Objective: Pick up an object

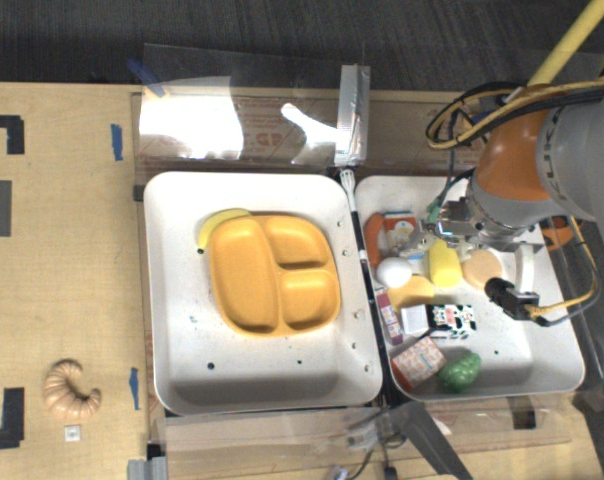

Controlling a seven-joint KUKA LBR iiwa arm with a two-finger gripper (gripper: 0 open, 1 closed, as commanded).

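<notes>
The right bin (557,363) holds a heap of small objects. A yellow block (443,264) stands beside a white egg-shaped ball (393,270) and a yellow wedge (412,292). A peach round piece (482,267) lies just right of the block. Nearer the front are a black-and-white card (452,318), a pink patterned box (418,359) and a green lumpy toy (460,370). My gripper (452,236) hangs low over the middle of this bin, right above the yellow block and the peach piece. The grey wrist with its orange band (512,163) covers the gripper's tip.
The left bin (172,318) carries a yellow-orange divided plate (274,271) with a yellow piece (219,222) sticking out behind it. A tan curled toy (72,388) lies on the bench at the far left. Cables (542,308) trail over the right bin's right side.
</notes>
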